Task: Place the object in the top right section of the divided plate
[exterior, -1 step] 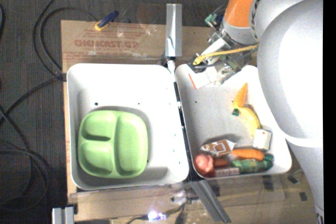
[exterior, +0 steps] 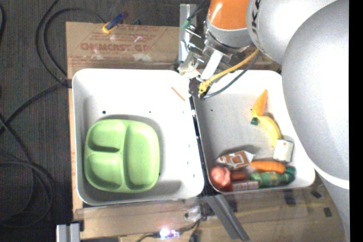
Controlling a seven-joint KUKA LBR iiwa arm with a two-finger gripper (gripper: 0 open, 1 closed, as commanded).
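Observation:
A light green divided plate (exterior: 142, 157) lies in the left white bin (exterior: 130, 83), toward its near left corner, and nothing rests in its sections. My gripper (exterior: 193, 68) hangs over the far end of the wall between the two bins, well away from the plate. I see no object held in it. Toy foods lie in the right bin (exterior: 227, 122): a banana (exterior: 271, 127), an orange wedge (exterior: 261, 102), a red apple (exterior: 220, 177), an orange carrot (exterior: 267, 166) and a green item (exterior: 273, 178).
A white block (exterior: 283, 150) and a brown-and-white packet (exterior: 238, 159) also lie in the right bin. The big grey arm covers that bin's right side. Flat cardboard (exterior: 122, 45) lies behind the left bin, with a small blue and yellow item (exterior: 114, 22) on it.

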